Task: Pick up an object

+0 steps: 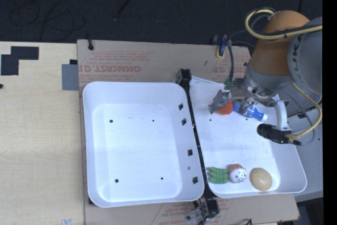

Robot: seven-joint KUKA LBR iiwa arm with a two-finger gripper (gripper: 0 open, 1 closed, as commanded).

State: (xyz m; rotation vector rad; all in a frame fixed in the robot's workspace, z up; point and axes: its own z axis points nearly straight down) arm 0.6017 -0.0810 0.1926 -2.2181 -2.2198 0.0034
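Observation:
My gripper (220,101) is low over the far part of the right bin (287,158), under the grey arm with its orange band. A small red-orange object (227,108) lies right at the gripper's tip, partly covered by it. Whether it is gripped I cannot tell. A blue and white object (254,112) lies just to the right of it, partly under the wrist. Along the near wall of the right bin lie a green object (216,175), a white ball with red marks (237,173) and a tan egg-shaped object (260,178).
The left bin (95,113) sits beside the right one, with a black divider (192,131) between them. Both rest on a cardboard sheet (137,60) on the wooden bench. Cables and a black fitting (276,133) hang off the arm over the right bin's right side.

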